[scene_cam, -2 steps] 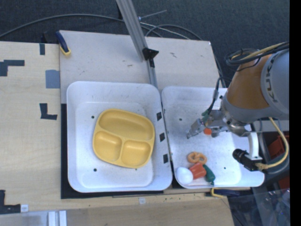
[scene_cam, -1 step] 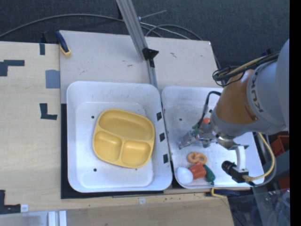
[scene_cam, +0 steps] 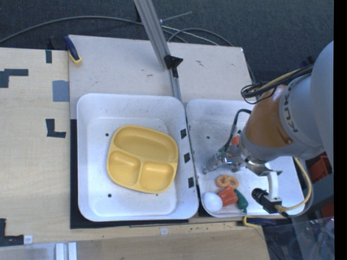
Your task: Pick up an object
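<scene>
My gripper hangs low over the middle of the right bin, reaching in from the right. Just below it in the view lies an orange ring-shaped piece. Near the bin's front edge sit a white egg-like ball, a red piece and a small green piece, packed close together. A small orange-red piece shows beside the wrist, partly hidden by the arm. Nothing visible is held in the gripper.
The left bin holds a yellow divided plate. A metal post slants down to the divider between the bins. Bare bin floor lies left of and behind the gripper.
</scene>
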Controlling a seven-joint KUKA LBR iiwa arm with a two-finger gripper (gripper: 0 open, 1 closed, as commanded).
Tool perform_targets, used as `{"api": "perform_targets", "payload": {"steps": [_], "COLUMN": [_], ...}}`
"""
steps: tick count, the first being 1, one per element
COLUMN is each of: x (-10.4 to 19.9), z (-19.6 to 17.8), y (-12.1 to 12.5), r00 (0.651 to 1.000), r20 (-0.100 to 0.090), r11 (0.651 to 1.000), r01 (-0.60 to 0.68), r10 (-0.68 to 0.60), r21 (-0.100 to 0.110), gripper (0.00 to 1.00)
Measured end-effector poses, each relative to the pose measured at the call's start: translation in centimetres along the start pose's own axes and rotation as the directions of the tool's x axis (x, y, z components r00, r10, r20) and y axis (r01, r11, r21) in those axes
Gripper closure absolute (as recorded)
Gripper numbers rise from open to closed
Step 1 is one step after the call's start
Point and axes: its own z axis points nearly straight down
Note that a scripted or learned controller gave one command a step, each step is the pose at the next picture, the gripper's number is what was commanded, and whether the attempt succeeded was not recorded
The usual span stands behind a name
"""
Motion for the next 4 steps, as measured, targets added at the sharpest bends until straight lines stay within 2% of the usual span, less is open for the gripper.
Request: {"api": "perform_targets", "payload": {"steps": [1,3,4], "x": [0.1,-0.1,-1.0], "z": [-1.1,-9.6,-15.1], "y": [0.0,0.2,0.8], "r00": [1.0,1.0,1.0], "r20": [-0.002,-0.001,0.0], "r11": [1.0,1.0,1.0], "r01": [0.001,0.0,0.0], "r10": [-0.001,0.0,0.0], "r21": [0.001,-0.004,-0.006], "gripper": [1.0,1.0,1.0]}}
